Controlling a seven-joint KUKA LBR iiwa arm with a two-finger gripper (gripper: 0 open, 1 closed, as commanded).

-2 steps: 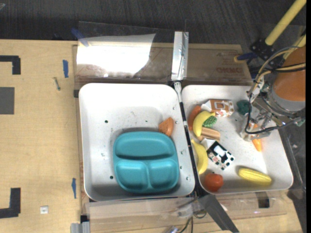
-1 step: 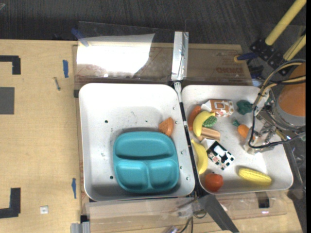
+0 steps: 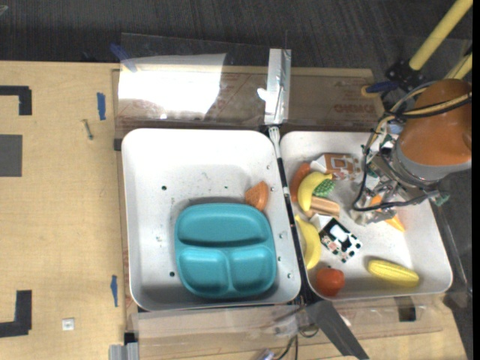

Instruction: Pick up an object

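Observation:
The right bin (image 3: 431, 235) holds several toy foods. A yellow banana (image 3: 391, 271) lies at the front right and a red tomato (image 3: 328, 279) at the front. A black-and-white block (image 3: 341, 240) sits mid-bin, and a second banana (image 3: 309, 244) lies along the left wall. A yellow and green piece (image 3: 315, 190) and a small printed box (image 3: 341, 165) are toward the back. My gripper (image 3: 373, 201) reaches down into the bin's right half under the orange-banded wrist (image 3: 439, 130), just beside a small orange piece (image 3: 391, 218). Cables and the wrist hide its tips.
The left bin (image 3: 142, 201) holds a teal divided tray (image 3: 225, 250) and a small orange item (image 3: 257, 196) by the wall between the two bins. A metal bracket (image 3: 276, 88) stands behind the bins. A yellow pole (image 3: 442, 25) slants at the back right.

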